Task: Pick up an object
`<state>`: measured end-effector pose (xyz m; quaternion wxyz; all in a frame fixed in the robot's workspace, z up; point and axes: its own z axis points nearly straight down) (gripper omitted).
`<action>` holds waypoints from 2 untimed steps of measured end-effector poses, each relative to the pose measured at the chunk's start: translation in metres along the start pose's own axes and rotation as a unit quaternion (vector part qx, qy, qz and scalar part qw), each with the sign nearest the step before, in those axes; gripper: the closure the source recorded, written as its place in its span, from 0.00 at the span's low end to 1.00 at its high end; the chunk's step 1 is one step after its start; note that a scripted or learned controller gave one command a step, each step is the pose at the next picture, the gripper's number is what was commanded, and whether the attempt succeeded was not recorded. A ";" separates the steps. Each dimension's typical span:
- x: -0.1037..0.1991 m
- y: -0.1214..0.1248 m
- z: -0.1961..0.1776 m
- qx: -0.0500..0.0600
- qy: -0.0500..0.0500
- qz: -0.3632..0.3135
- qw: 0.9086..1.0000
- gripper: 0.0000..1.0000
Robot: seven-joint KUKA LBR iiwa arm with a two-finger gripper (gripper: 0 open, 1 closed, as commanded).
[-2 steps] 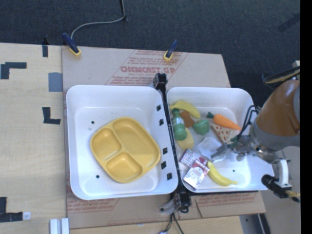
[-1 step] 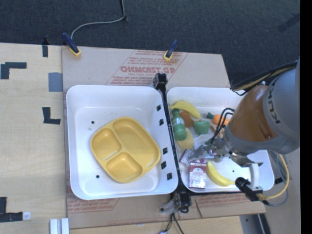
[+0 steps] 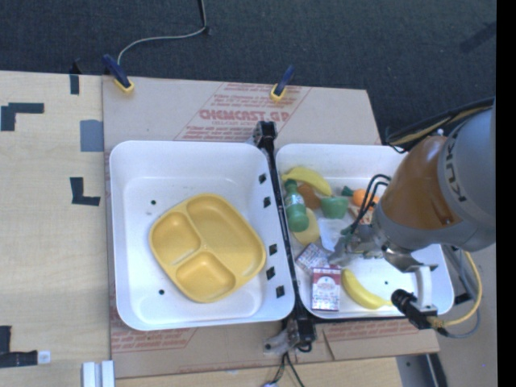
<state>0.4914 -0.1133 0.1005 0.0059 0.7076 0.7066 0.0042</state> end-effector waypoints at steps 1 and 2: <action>0.000 0.000 0.000 0.000 0.000 0.000 1.000 0.00; 0.011 0.046 0.012 0.004 0.002 -0.001 1.000 0.00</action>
